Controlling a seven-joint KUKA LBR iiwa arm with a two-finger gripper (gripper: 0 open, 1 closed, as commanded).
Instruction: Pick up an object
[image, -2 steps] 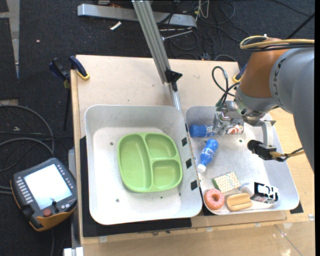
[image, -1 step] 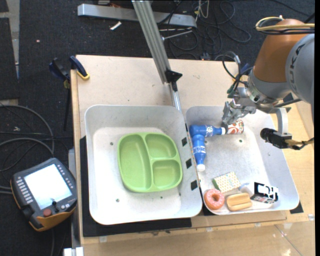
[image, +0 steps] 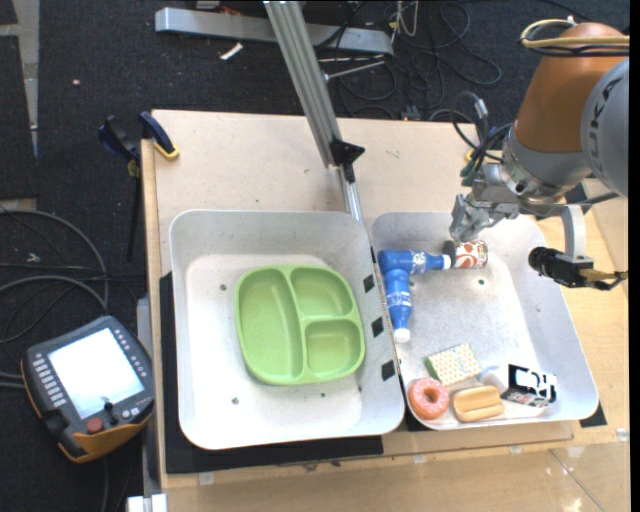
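A teach pendant lies off the worktop's left edge. The left white bin carries one green three-compartment tray. The right bin holds six things: one blue L-shaped pipe piece with a white tip, one small can banded red and white lying on its side at the pipe's right end, one sponge-like block, one pink doughnut, one bread roll and one black-and-white package. The hand hangs just above the can at the bin's far side; whether its fingers are spread or closed cannot be told.
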